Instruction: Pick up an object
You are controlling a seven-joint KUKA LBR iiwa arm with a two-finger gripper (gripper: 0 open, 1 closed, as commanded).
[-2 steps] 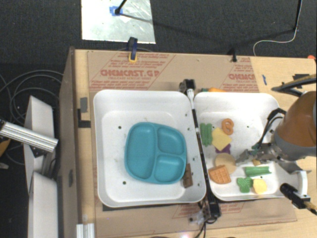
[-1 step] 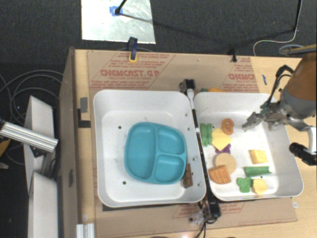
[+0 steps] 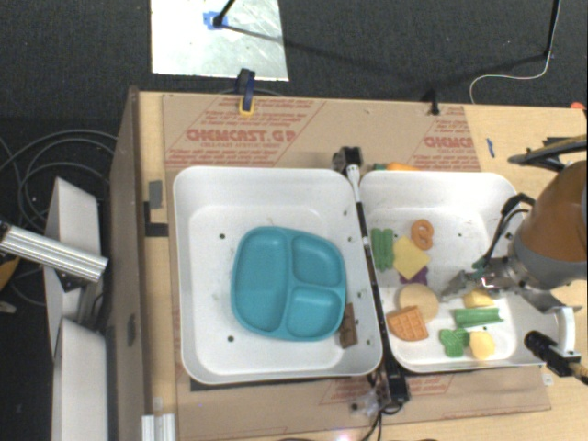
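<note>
One gripper [image 3: 470, 285] only, at the end of the grey arm [image 3: 549, 263] with its orange band [image 3: 559, 219]. Reached in from the right edge of the view and hung low over the right bin [image 3: 459, 186], in its near right part. Could not tell whether wide or narrow, nor whether closed on anything.

Saw a small yellow piece [image 3: 479, 299] just beside the tip, touching or barely apart; could not tell which. Saw a long green piece [image 3: 479, 317] just below that, lying crosswise, and nearer the bin's front rim a stubby green piece [image 3: 452, 342] beside a yellow lump [image 3: 482, 344].

Found more toward the middle of the same bin: a tan round disc [image 3: 418, 298], with an orange waffle piece [image 3: 407, 323] touching its near side. Noted farther back a purple block [image 3: 411, 258] with a yellow edge under it, an orange ring [image 3: 422, 234] just behind the block, and a green stick [image 3: 381, 247] lying along the bin's left wall.

Saw in the left bin [image 3: 207, 246] a teal divided plate [image 3: 288, 283], flat and roughly central, well apart from the gripper. Noted a small brown piece [image 3: 348, 325] at that bin's right wall, next to the plate's near right corner.
</note>
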